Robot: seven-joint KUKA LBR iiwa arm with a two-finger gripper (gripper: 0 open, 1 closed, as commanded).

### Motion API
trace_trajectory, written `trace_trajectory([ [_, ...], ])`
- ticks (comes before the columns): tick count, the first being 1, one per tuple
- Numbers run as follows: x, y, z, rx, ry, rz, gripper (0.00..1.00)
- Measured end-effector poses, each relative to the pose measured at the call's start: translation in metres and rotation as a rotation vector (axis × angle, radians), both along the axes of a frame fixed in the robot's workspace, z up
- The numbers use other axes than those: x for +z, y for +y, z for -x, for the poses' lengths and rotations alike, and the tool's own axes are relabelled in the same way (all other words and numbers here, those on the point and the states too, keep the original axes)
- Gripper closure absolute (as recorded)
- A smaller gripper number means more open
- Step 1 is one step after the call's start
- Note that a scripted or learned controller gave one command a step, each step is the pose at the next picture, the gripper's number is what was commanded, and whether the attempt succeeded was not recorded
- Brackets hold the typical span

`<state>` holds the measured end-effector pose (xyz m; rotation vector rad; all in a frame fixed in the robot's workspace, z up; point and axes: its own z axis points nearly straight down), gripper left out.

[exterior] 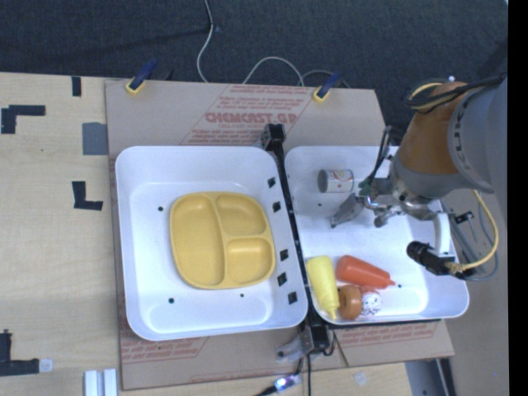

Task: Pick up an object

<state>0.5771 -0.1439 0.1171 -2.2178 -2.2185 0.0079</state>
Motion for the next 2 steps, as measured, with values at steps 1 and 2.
trace_trajectory([
  [1, -0.034, 0.0, 0.0, 0.001, -0.005, 0.001, 0.0],
  [2, -0.021, 0.0, -0.001, 0.002, -0.008, 0.002, 1.0],
])
